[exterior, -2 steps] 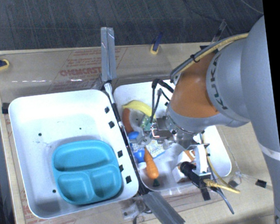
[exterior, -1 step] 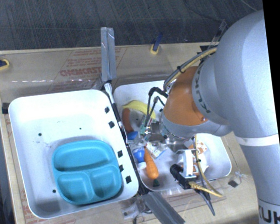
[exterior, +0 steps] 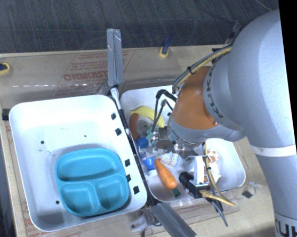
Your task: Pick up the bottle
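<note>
The bottle (exterior: 146,156) looks like a small clear one with blue markings. It lies in the right bin (exterior: 235,171), close against that bin's left wall. My gripper (exterior: 158,141) hangs low over the bin's middle, just right of and above the bottle. It sits below the orange wrist band (exterior: 193,110), and the grey arm hides much of the bin's right half. Glare and clutter blur the bottle's outline, and I see nothing clearly held.
An orange carrot (exterior: 167,176) lies just below the bottle. A yellow object (exterior: 147,114) and a brown round object (exterior: 136,123) sit behind it. A black marker (exterior: 188,183), a printed box (exterior: 210,164) and yellow sticks (exterior: 218,195) crowd the front right. The left bin (exterior: 31,129) holds a blue compartment tray (exterior: 92,181).
</note>
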You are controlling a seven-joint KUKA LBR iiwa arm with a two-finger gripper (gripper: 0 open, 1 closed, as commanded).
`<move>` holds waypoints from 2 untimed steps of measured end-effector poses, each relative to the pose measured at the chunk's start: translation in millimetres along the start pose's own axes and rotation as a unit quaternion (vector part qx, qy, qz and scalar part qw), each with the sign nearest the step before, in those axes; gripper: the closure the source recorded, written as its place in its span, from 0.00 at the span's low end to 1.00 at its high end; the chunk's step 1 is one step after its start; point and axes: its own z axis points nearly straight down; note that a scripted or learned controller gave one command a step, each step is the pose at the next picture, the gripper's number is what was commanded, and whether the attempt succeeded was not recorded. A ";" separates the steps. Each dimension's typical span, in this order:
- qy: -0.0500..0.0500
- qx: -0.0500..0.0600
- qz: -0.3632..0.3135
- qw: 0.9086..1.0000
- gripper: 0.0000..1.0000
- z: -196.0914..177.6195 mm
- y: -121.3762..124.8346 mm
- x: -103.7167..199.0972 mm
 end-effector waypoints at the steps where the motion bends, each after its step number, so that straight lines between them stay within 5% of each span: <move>1: -0.004 0.011 0.292 0.956 1.00 -98.6 5.1 52.2; 2: -0.008 0.011 0.499 0.867 1.00 -119.8 -28.9 71.1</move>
